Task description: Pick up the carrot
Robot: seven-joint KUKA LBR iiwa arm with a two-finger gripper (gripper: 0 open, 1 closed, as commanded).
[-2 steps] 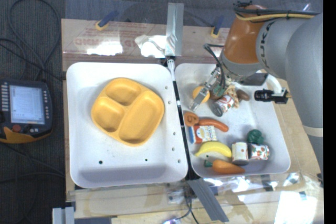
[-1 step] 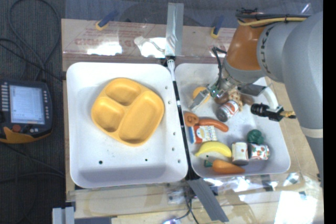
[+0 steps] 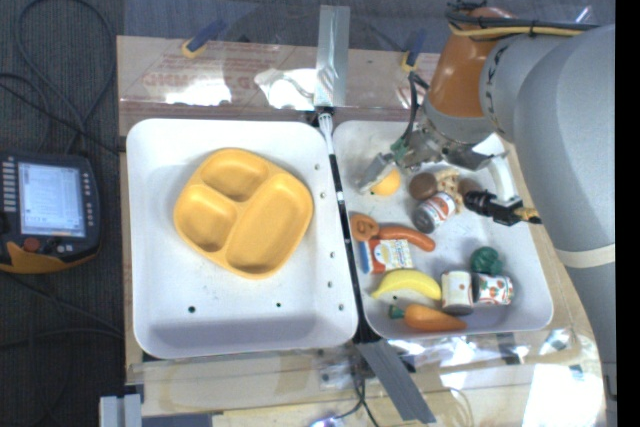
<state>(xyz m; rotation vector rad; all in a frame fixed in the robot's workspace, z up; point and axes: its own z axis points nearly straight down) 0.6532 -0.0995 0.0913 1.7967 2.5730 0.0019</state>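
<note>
The carrot (image 3: 433, 318), orange with a small green tip at its left end, lies flat near the front edge of the right bin (image 3: 530, 305). It rests just below a banana (image 3: 408, 285). My gripper (image 3: 398, 155) sits at the back of the right bin, well away from the carrot, above a small yellow piece (image 3: 385, 183). The grey arm with its orange band (image 3: 462, 80) comes in from the right and hides the bin's back right corner.
Crowding the right bin are a tin can (image 3: 437, 210), a brown lump (image 3: 424, 185), a reddish sausage (image 3: 402, 237), a white packet (image 3: 378, 256), a white mug (image 3: 457, 290), a strawberry-printed can (image 3: 494, 290) and a green item (image 3: 487, 258). A yellow divided plate (image 3: 243, 210) occupies the left bin (image 3: 160, 315).
</note>
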